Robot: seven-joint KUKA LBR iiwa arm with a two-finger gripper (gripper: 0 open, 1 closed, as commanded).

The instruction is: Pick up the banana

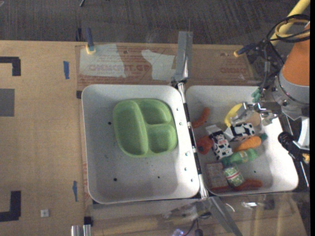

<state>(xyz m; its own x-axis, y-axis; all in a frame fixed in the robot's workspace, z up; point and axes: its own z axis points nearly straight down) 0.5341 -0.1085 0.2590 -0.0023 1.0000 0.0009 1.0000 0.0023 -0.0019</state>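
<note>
Camera view: the banana (234,113) is seen in the right bin (290,178), toward its far side, lying just left of the pincer (252,113) and apparently touching it. Whether the pincer is open or closed cannot be told, nor whether anything is gripped. Near the banana a black-and-white carton (219,144), an orange carrot (248,143) and a green bottle (235,165) are clustered. A green divided plate (145,127) is placed in the left bin (98,181). Both bins rest on the counter (39,132).
</note>
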